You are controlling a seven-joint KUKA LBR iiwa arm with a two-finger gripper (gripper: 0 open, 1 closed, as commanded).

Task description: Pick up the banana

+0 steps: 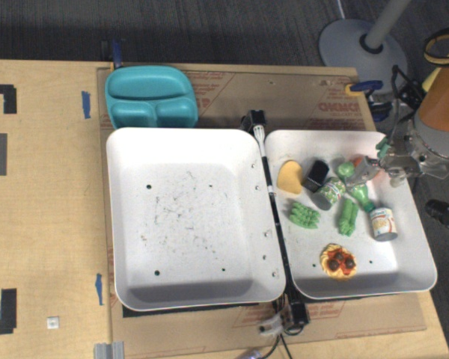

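The banana (pixel 289 176) is a short yellow piece lying in the right bin (pixel 411 275), near that bin's left wall. The gripper (pixel 390 163) hangs over the bin's upper right part, well to the right of the banana and apart from it. It sits beside a small red and green toy (pixel 357 168). Nothing of the banana is covered.
Between banana and gripper lie a black block (pixel 315 175), a green-labelled can (pixel 331 193) and green vegetable toys (pixel 348 215). A green bunch (pixel 304 216), a small tin (pixel 383 224) and a pizza toy (pixel 339 260) sit lower down. The left bin (pixel 135 163) adjoins; a teal tray (pixel 151 96) stands behind it.
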